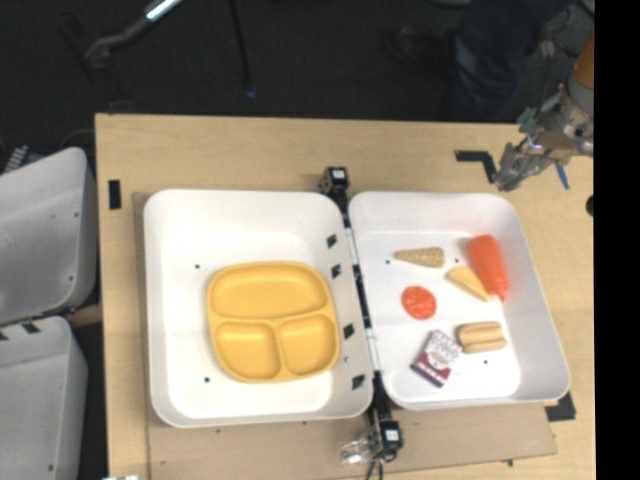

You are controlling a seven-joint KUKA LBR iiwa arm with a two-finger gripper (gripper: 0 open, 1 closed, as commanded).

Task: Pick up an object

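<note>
A wooden bench [250,153] carried two shallow white bins side by side. The left bin [170,238] held a yellow divided tray [271,320], three compartments facing up. The right bin [520,368] touched it along a black-clipped centre seam [355,288].

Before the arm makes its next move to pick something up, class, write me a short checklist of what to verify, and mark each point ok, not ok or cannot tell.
1. Objects available in the right bin: ok; carrot, tomato, cone, cheese wedge, hot dog bun and small packet lie there.
2. Targets spaced apart: not ok for the carrot and cheese wedge, which touch; ok for the tomato.
3. Claw above a target: not ok; it sits beyond the bin's far right corner.
4. Claw open: cannot tell.
5. Yellow divided tray out of the way: ok; it lies in the left bin.
</note>
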